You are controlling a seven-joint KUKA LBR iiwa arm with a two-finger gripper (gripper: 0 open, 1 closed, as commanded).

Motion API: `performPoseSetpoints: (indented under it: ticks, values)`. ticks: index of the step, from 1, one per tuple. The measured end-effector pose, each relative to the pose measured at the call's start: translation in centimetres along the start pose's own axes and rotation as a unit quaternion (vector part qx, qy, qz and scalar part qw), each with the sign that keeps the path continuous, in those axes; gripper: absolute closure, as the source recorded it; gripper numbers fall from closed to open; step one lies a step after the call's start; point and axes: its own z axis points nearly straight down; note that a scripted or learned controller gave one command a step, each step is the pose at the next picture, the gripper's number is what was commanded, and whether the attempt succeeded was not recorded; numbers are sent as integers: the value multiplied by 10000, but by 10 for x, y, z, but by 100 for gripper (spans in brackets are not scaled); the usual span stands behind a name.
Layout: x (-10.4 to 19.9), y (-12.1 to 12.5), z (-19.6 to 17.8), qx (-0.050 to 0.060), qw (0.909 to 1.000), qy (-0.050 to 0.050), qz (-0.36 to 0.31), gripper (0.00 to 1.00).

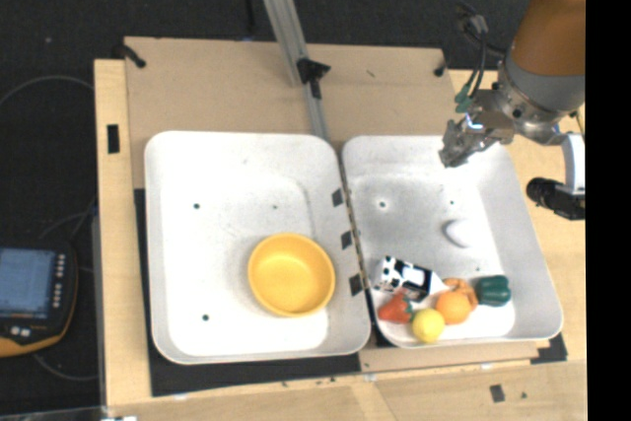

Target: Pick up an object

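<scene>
Yellow bowl [290, 273] left bin; toys clustered right bin [493, 182] near corner.

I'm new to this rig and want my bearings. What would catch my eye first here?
The yellow bowl sits alone in the left bin. A bright cluster of small objects crowds the near corner of the right bin. The gripper hangs over that bin's far edge, away from the cluster.

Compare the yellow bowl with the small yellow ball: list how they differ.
The yellow bowl is far larger than the yellow ball. The bowl is an open hollow dish; the ball is a solid round shape. The bowl sits alone in the left bin; the ball crowds among other items in the right bin. Both are yellow.
</scene>
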Motion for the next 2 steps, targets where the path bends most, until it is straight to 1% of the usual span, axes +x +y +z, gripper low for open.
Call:
performPoseSetpoints:
  ticks: [2]
  values:
    - [99, -22, -4, 5, 10000, 5, -5, 100]
